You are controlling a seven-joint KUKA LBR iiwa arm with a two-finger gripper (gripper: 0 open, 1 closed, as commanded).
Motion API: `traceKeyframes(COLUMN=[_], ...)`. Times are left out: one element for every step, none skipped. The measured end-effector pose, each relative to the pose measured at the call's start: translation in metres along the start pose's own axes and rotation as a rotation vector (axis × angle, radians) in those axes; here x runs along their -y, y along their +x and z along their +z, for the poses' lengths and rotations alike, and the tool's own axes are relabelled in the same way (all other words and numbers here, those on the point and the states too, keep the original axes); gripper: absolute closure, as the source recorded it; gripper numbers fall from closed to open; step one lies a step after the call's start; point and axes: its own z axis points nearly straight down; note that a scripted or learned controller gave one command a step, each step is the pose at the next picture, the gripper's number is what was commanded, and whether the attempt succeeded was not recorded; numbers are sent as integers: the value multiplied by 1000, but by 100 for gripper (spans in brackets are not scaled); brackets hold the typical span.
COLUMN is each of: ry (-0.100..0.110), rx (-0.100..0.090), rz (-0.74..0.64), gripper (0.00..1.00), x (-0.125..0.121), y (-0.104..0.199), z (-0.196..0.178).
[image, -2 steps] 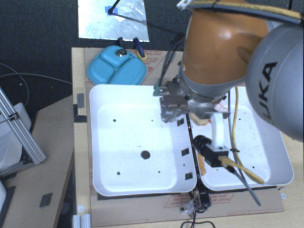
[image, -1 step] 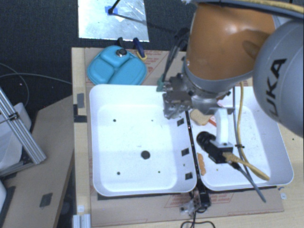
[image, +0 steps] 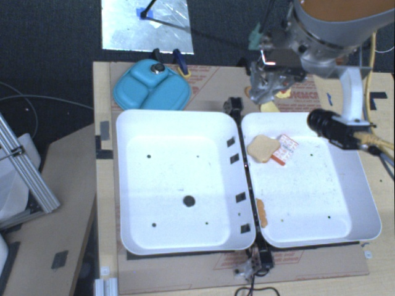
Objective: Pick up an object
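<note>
- You get even, fairly bright overhead light; both white bins (image: 185, 239) read near-white without blowing out.
- Glare washes the metal sheet (image: 147, 16) at the top into pale streaks.
- Shadows stay soft and short along the bin walls.
- The arm (image: 336, 17) looms close to the lens and looks soft.
- The dark floor (image: 43, 42) shows grain; fine detail is coarse throughout.

red print on the cardboard (image: 203, 79) under the bins, too blurred to read.
</note>
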Motion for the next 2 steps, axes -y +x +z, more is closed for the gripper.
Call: traceKeyframes(ry=[25,17], rx=[5,7], rz=[-11,9], gripper=[100,100], x=[-6,-10], y=[61,-55], z=[89,96])
